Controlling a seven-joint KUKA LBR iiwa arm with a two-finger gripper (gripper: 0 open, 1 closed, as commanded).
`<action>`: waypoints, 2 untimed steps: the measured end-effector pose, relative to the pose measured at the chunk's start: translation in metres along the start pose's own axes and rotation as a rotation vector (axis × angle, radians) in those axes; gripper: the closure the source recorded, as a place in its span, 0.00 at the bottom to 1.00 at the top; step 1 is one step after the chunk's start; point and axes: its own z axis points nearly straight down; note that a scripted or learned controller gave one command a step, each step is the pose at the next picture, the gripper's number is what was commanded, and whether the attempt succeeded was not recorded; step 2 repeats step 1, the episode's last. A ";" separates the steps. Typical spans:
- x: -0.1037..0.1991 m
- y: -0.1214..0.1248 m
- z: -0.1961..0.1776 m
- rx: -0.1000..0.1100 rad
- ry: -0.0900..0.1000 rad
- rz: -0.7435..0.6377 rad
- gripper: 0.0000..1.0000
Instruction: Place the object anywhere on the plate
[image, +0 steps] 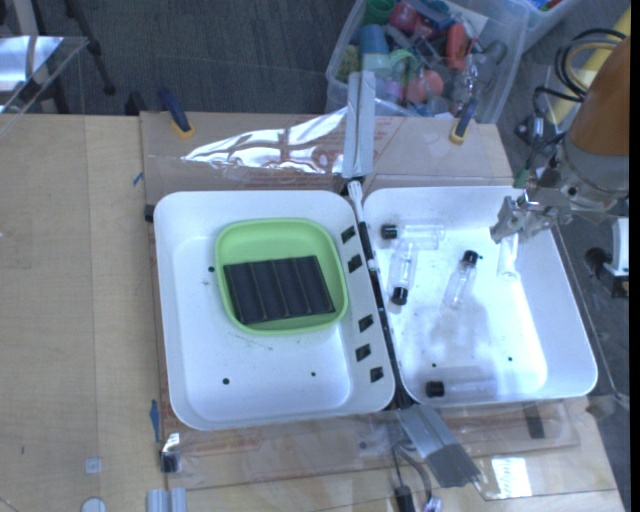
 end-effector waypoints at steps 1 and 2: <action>0.000 0.000 0.000 0.000 0.000 0.000 0.00; 0.000 0.000 0.000 0.000 0.000 0.000 0.00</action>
